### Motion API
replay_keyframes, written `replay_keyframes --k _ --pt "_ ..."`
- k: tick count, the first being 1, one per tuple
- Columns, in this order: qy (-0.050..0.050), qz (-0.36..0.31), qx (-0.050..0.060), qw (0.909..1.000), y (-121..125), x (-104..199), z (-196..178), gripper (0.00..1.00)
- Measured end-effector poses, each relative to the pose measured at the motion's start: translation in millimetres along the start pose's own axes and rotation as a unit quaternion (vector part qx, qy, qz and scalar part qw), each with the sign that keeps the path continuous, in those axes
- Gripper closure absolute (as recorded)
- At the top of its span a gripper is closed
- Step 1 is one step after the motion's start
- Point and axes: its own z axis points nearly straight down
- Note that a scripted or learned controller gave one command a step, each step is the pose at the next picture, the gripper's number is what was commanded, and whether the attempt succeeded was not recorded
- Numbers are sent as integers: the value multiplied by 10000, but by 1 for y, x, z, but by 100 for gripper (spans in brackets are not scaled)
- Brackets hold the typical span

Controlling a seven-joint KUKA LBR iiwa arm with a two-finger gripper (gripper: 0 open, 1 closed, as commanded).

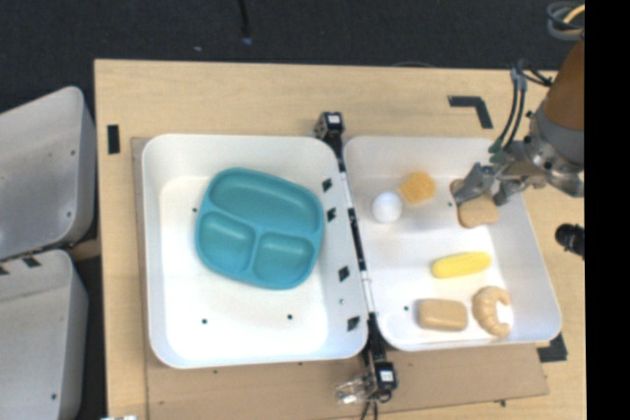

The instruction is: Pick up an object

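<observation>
tan bread-like piece | lying flat | right bin, far right side | fingers right above it
</observation>
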Motion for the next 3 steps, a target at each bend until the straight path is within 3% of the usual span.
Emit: replay_keyframes --k 1,3 --pt "0 0 4 10000 2 -2 -51 100" --pt "12 -8 37 10000 12 96 -26 100"
